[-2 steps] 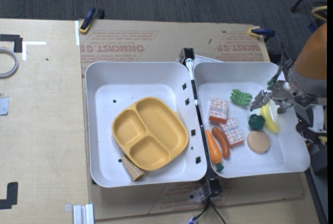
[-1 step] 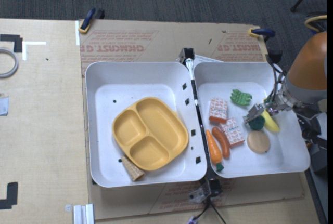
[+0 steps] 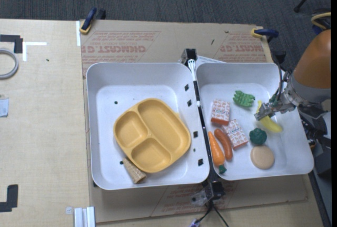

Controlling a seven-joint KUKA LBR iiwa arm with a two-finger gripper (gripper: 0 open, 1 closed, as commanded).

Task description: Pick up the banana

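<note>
Camera view: the pincer (image 3: pixel 266 110) hangs just above the banana (image 3: pixel 271 125), whose long axis seems to run diagonally; whether it grips, I cannot tell.

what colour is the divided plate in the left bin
Yellow-orange; the divided plate shows best in the camera view.
</note>
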